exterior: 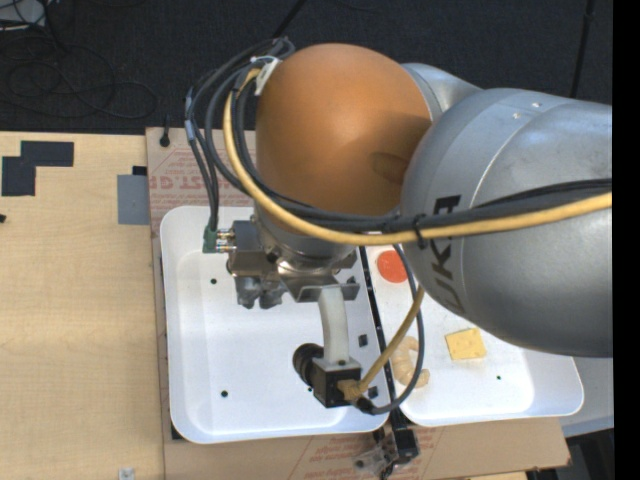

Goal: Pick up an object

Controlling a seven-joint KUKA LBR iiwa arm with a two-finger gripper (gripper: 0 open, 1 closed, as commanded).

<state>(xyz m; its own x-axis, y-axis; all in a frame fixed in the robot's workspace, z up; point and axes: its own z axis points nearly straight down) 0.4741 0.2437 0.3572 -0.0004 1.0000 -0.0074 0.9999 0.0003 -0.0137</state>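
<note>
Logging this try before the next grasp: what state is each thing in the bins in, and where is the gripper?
yellow block, lying flat in the right bin, untouched.
orange disc, flat in the right bin, partly hidden by the arm.
pale lumpy piece, lying loose in the right bin.
gripper, over the left bin, apart from all three.

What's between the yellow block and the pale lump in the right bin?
Nothing. In the camera view, the stretch between the yellow block and the pale lump is bare white floor of the right bin.
</note>
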